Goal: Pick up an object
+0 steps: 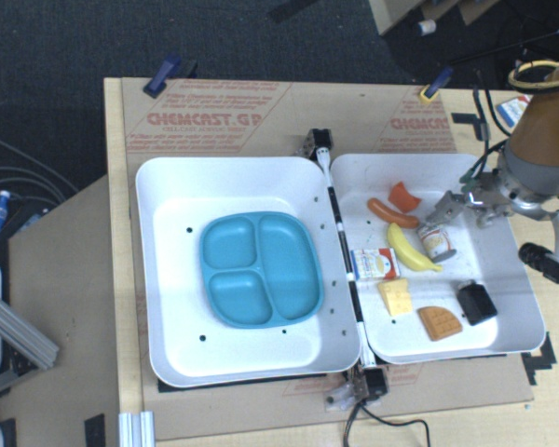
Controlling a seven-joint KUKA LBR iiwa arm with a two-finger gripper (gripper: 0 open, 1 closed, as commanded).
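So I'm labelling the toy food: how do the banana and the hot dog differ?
The banana is yellow, the hot dog orange-red. The banana is curved and tapered, the hot dog straighter with rounded ends. The banana lies nearer the bin's middle, the hot dog farther back. Both lie in the right bin.

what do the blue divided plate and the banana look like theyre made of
Blue plate: likely molded plastic, with uniform colour, rounded compartments and a soft sheen. Banana: probably a plastic toy, evenly bright yellow and smooth, though real fruit can't be ruled out from this view.
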